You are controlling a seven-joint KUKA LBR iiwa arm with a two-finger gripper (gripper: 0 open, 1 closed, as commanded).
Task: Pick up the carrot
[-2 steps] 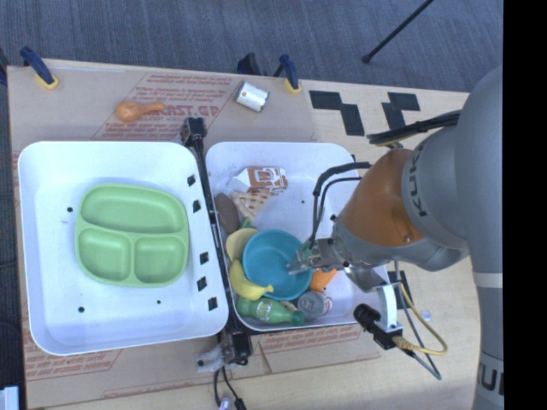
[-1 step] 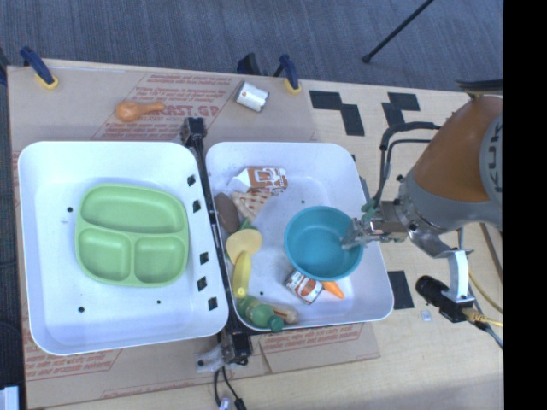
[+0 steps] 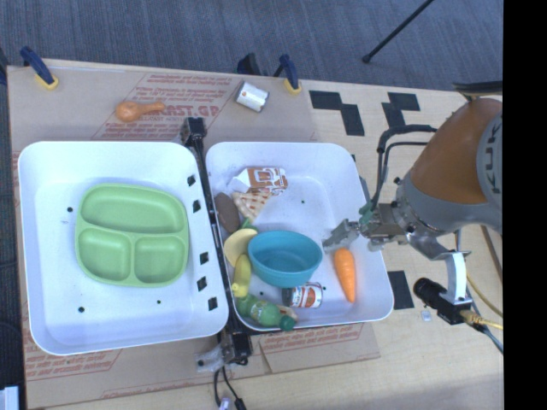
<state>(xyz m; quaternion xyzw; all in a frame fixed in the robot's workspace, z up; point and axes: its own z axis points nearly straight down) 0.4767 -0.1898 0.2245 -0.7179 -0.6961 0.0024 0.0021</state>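
Tapered orange carrot (image 3: 344, 274) in right bin (image 3: 363, 193), gripper (image 3: 345, 231) just above

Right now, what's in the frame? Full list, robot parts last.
divided plate: 1, green, left bin
carrot: 1, orange, right bin, near right wall
bowl: 1, blue, right bin centre
banana: 1, yellow, left of bowl
can: 1, red-white, below bowl
bottle: 1, green, right bin's front edge
carton: 1, white-brown, right bin rear
spoon: 1, orange, on cardboard behind left bin
bins: 2, white, side by side
gripper: 1, grey, just above carrot
arm: 1, grey-orange, right
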